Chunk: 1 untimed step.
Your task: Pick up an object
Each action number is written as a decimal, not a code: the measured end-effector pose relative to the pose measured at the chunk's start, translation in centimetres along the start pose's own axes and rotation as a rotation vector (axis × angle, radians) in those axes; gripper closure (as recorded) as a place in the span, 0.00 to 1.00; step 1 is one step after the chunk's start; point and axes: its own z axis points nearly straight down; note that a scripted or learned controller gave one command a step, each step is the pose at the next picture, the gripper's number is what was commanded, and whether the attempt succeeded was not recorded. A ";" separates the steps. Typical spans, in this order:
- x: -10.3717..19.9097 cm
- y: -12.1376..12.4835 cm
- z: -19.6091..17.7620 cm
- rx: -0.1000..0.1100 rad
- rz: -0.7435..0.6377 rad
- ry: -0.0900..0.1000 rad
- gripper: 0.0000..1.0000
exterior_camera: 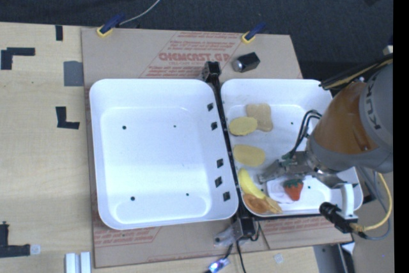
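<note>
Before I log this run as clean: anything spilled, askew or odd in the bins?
Nothing stands out. The toy foods, among them a banana and a strawberry, lie inside the right bin; the gripper hangs above them.

In the right bin, four yellow-tan food pieces lie near the divider: a toast-like slice, a pale oval, another oval below, a banana lower still. A red strawberry sits right of the banana.

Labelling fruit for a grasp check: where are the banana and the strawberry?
banana (250, 185), camera view, middle of its yellow body.
strawberry (294, 191), camera view, red flesh below the leaves.
</note>
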 end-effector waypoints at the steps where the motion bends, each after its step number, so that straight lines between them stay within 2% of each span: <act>1: 0.0 8.2 0.0 -0.005 -0.007 0.000 0.00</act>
